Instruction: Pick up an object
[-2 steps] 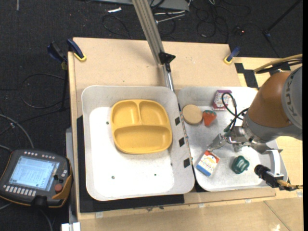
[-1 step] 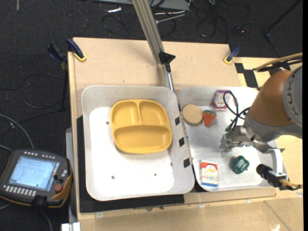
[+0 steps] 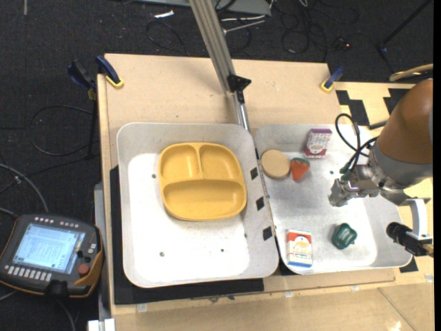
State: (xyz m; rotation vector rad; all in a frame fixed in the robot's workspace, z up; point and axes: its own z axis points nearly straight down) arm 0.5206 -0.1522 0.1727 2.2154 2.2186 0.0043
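The right bin (image 3: 313, 202) holds a small pink-and-white carton (image 3: 318, 143) at the back. Beside it lie a tan round disc (image 3: 275, 164), a red strawberry-like toy (image 3: 300, 169), a green toy (image 3: 344, 236) and a red-and-white box (image 3: 299, 247) at the front. My gripper (image 3: 340, 195) hangs over the bin's right part, above and behind the green toy, with nothing seen between its fingers. In the left bin (image 3: 138, 205) lies a yellow divided plate (image 3: 202, 181).
A metal pole (image 3: 215, 36) slants down from the top to the gap between the bins. A teach pendant (image 3: 48, 254) lies off the bench at lower left. Clamps (image 3: 108, 71) sit at the bench's back corners.
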